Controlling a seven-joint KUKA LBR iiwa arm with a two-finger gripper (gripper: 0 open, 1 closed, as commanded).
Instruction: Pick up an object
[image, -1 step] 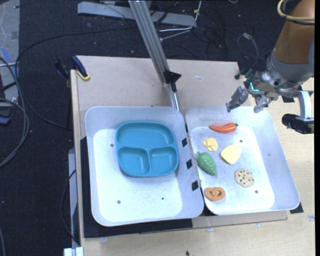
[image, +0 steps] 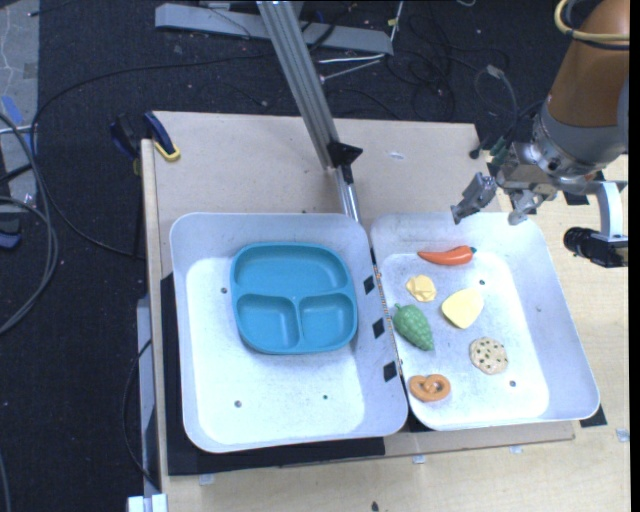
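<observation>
Nothing is lifted yet, so the whole pick seems to lie ahead. The claw (image: 497, 200) hangs released, fingers spread with nothing between them, above the far rim of the right bin (image: 560, 330). Just below it lies the red pepper (image: 446, 256); further below sit the yellow wedge (image: 462, 309), cookie (image: 488, 355) and pretzel (image: 430, 387). The arm (image: 590, 90) reaches in high from the right, wrist tilted toward the bin.
</observation>
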